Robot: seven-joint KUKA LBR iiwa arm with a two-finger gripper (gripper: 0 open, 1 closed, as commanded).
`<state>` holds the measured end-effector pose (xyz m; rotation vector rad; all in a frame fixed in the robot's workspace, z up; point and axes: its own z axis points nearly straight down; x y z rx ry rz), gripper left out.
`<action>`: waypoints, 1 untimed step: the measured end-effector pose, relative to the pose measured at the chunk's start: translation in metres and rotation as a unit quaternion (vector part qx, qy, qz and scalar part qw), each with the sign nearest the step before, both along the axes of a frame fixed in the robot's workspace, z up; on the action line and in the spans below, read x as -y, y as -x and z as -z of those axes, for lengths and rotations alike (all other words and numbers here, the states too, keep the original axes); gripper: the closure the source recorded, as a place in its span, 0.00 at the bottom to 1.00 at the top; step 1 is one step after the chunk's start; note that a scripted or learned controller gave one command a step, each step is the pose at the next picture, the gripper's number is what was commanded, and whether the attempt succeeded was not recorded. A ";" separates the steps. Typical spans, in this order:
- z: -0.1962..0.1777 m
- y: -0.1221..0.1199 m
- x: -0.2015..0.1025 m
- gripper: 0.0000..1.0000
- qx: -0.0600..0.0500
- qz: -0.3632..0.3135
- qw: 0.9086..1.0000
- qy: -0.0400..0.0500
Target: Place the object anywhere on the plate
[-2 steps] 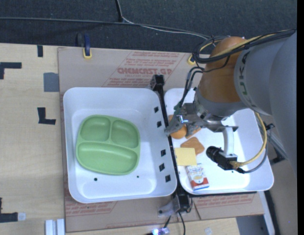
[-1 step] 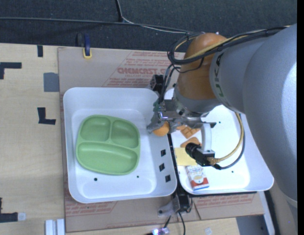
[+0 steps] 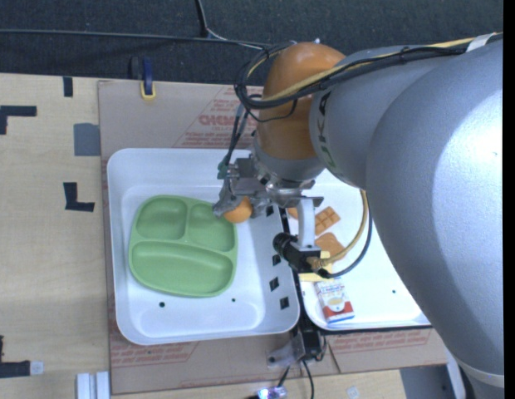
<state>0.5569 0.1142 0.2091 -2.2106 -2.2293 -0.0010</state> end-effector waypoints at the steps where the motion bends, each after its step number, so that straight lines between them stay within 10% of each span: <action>1: 0.003 -0.019 -0.052 1.00 0.000 0.001 1.000 0.001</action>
